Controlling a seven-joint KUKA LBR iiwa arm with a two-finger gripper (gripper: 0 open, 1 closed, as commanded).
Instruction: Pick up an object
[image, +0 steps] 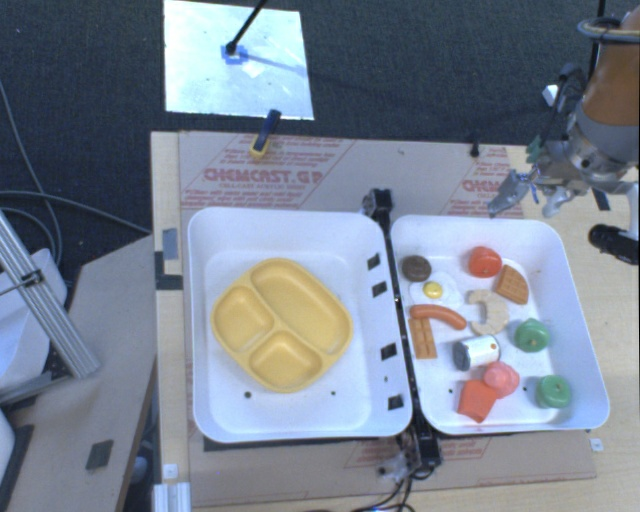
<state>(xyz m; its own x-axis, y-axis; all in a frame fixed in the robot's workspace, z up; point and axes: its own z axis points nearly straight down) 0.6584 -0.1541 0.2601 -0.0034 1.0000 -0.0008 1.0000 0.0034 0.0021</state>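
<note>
My gripper (530, 196) hangs above the far rim of the right bin (575, 330), open, with nothing between its two spread fingers. Below it the right bin holds several toy foods: a red tomato (484, 262), a waffle wedge (512, 284), a brown cookie (416, 268), a fried egg (433, 291), a sausage (438, 316), a bacon strip (423, 339), a white can (477, 351), a green piece (531, 335), a pink piece (501, 378), an orange piece (476, 400) and another green piece (553, 391).
The left bin (215, 400) holds a yellow divided plate (282, 323). A black hinge strip (392, 300) runs between the bins. Cardboard covers the bench behind them, with a blue and yellow tool (265, 133) on it. A metal frame (40, 300) stands at the left.
</note>
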